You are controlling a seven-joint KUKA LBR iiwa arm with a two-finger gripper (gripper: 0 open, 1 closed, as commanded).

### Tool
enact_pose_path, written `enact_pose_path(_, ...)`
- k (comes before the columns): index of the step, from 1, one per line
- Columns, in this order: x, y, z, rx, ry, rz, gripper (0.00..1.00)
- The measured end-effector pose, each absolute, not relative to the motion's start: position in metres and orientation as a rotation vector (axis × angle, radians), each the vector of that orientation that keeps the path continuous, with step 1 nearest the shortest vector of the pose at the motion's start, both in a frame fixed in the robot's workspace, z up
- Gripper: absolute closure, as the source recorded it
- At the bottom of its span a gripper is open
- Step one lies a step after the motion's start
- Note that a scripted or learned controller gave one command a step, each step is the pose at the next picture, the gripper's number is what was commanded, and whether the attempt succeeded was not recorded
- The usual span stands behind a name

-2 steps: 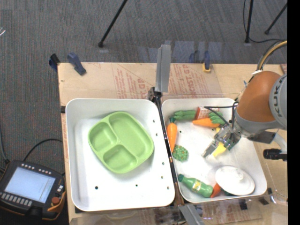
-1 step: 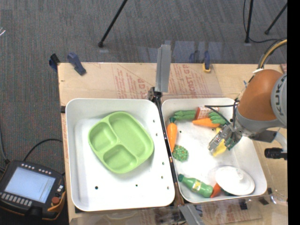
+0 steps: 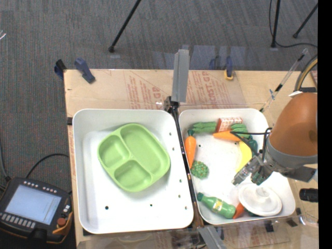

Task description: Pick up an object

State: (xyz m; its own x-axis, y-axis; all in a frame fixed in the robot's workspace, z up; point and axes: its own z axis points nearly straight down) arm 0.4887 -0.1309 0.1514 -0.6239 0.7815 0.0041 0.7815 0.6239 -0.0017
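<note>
We count two white bins. The left bin (image 3: 85,139) holds one green divided plate (image 3: 134,156). The right bin (image 3: 259,117) holds two carrots (image 3: 190,149), one banana (image 3: 245,154), one broccoli floret (image 3: 199,169), one green bottle (image 3: 217,205), one white dish (image 3: 260,200) and some green vegetables. The gripper (image 3: 250,174) hangs above the dish beside the banana; we cannot tell its finger state.
</note>
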Motion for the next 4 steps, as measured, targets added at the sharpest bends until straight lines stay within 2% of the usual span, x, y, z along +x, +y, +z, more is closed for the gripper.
enact_pose_path(1, 0.618, -0.087, 0.2, -1.469, -2.778, -0.001, 1.0)
enact_pose_path(2, 0.644, -0.014, 0.218, -1.481, -2.767, 0.001, 1.0)
enact_pose_path(3, 0.597, -0.059, 0.198, -0.787, -3.036, 0.001, 1.0)
enact_pose_path(4, 0.611, -0.018, 0.215, -0.694, -3.061, -0.001, 1.0)
